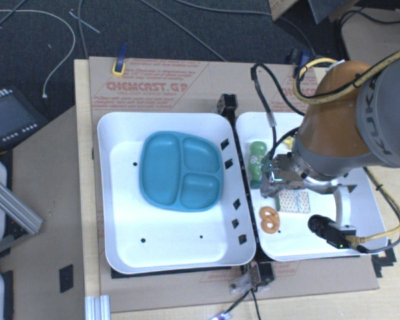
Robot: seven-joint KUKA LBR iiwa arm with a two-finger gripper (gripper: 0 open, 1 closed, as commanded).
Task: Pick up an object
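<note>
1. Down in the right bin [320,249], the gripper [278,176] sits low by the dividing wall. A green thing [257,157], a patterned packet [295,201] and an orange pretzel shape [269,219] lie close around it.
2. Over in the left bin [120,199], a blue tray [181,171] has white floor all round.
3. Red writing on the cardboard [147,84] reads roughly "CHEMCAST".
4. The arm [347,122] hides the gripper's tips, so I cannot tell its state.
</note>
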